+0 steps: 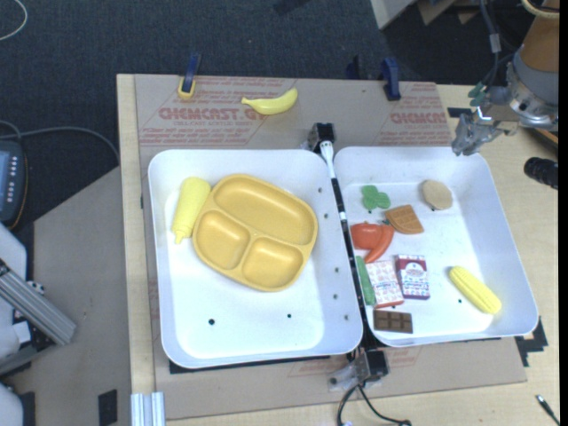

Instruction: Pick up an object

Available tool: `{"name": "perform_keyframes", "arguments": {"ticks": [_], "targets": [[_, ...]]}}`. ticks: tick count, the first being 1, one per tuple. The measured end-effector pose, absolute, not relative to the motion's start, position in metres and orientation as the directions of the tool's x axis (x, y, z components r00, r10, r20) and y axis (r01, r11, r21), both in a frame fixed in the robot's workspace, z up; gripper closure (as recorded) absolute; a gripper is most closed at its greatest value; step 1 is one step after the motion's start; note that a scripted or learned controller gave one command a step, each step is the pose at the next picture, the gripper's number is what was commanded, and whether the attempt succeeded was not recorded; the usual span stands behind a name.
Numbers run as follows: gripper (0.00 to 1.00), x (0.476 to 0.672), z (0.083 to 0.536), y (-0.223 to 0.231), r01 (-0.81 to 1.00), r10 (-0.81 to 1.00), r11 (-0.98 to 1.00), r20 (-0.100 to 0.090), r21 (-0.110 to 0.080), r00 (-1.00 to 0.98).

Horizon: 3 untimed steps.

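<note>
My gripper (467, 141) hangs over the far right rim of the right bin (497, 238), with nothing visible between its fingers. Below it in that bin lie a tan bread roll (436, 194), a green leafy piece (375, 199), a brown waffle (405, 219), a red pepper (371, 237), two small red-and-white packets (397, 280), a chocolate bar (393, 321) and a yellow corn cob (475, 289). The roll is the closest item to the gripper, a short way below and left of it.
The left bin (240, 327) holds a yellow divided tray (255, 232) and a yellow bottle (188, 208). A banana (272, 103) lies on the cardboard behind the bins, between two blue clamps (189, 74). Cables run along the bins' shared edge.
</note>
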<state>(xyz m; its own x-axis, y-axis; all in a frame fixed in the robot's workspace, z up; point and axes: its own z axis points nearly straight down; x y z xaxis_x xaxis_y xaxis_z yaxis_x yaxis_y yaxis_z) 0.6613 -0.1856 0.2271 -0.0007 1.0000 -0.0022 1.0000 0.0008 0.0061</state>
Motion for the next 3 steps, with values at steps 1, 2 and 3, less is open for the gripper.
{"name": "perform_keyframes", "arguments": {"ticks": [1, 2, 3], "targets": [[1.0, 0.632, 0.222, -0.14, 1.0, 1.0, 0.004, 0.002, -0.003, -0.004], [1.0, 0.611, 0.233, -0.091, 1.0, 1.0, 0.005, 0.003, -0.002, -0.005], [1.0, 0.593, 0.22, -0.038, 1.0, 1.0, 0.005, 0.003, -0.004, -0.005]]}}
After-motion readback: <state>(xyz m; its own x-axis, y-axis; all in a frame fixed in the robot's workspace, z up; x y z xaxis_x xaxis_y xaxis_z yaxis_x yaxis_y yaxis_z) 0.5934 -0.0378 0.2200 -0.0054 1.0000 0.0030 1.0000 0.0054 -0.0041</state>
